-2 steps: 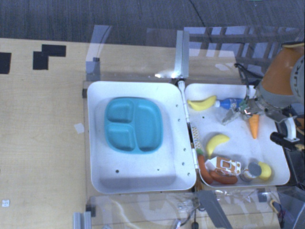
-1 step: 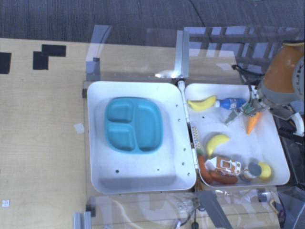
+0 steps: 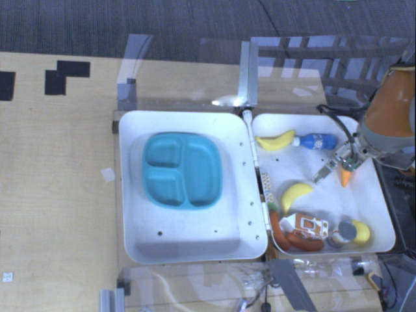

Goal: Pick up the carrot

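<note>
A: Where's the gripper?

B: Over the right bin, near its right wall, hanging off the grey-and-orange arm. One finger slants down to the left. The carrot sits right at the gripper's tip — a small orange piece, long axis roughly upright in the view, pointing down.

A: Is it held?

B: Can't tell. The carrot touches or overlaps the tip, but I can't make out a finger on each side of it, nor how wide the gap is.

A: So the coming move?

B: My guess — it turns on whether the carrot lies between the fingers or just right of the slanted one. If it's beside, the gripper needs a nudge right.

A: Neighbours?

B: A bottle and banana up-left, another banana below-left, all apart. The left bin holds a blue tray.
</note>
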`<state>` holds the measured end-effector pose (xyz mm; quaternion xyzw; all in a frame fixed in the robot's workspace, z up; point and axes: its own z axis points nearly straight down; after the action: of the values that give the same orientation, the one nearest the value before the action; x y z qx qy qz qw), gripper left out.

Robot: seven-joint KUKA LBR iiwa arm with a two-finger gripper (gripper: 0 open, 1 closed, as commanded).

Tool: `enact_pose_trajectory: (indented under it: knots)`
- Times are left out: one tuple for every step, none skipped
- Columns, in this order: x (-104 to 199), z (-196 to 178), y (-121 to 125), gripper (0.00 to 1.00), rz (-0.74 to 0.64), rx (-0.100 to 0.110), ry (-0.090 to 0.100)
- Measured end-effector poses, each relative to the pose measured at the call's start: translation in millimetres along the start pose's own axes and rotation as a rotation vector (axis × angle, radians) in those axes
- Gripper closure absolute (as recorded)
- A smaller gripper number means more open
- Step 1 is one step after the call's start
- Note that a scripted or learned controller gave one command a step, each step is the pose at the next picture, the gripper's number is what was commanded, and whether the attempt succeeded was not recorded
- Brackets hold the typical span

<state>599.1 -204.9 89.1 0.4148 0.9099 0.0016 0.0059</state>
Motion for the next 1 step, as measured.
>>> enact_pose_trajectory:
  knots:
    - [-1.3,-13.3,3.2,1.00,0.000,-0.006,-0.006]
